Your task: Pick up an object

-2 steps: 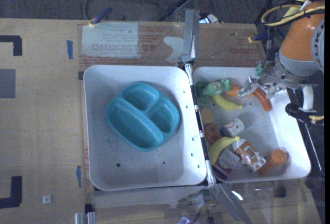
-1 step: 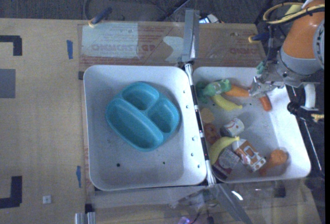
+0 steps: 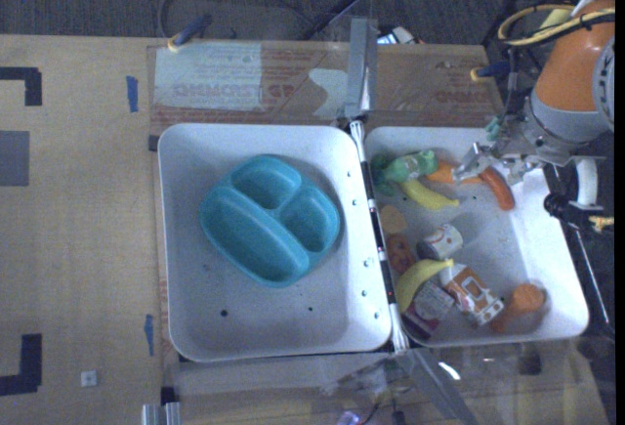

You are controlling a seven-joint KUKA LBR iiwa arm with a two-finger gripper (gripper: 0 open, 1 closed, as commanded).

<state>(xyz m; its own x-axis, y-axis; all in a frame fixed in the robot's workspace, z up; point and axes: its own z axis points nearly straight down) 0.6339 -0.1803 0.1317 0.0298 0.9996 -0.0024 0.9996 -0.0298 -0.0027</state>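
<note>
On the left, the wooden table (image 3: 78, 247) carries black corner marks and a few strips of blue tape, and behind it runs dark carpet crossed by cables and tripod legs. Two white bins sit side by side on the table. The left bin (image 3: 195, 316) holds a single thing: a teal divided plate (image 3: 270, 219) with three compartments, lying near the middle and tilted a little. The right bin (image 3: 547, 257) is crowded. Along its left wall lies a small tan round piece (image 3: 393, 218), and further forward a yellow banana (image 3: 420, 278) curves against a small printed carton (image 3: 469, 296). A grey and white can (image 3: 441, 241) lies on its side near the middle. Toward the back sits a green toy (image 3: 405, 166) with a second, smaller banana (image 3: 430, 195) just in front of it, so two bananas in all. An orange carrot-like piece (image 3: 441, 173) lies beside the green toy, a red-orange sausage shape (image 3: 496, 189) lies to its right, and an orange round fruit (image 3: 528, 297) rests in the front right corner. The arm comes in from the right, its orange band high at the edge, and the pincer (image 3: 493, 157) hangs over the back of the right bin, just above the sausage shape; whether it is released or clenched I cannot tell, and nothing is visibly between its tips.
</note>
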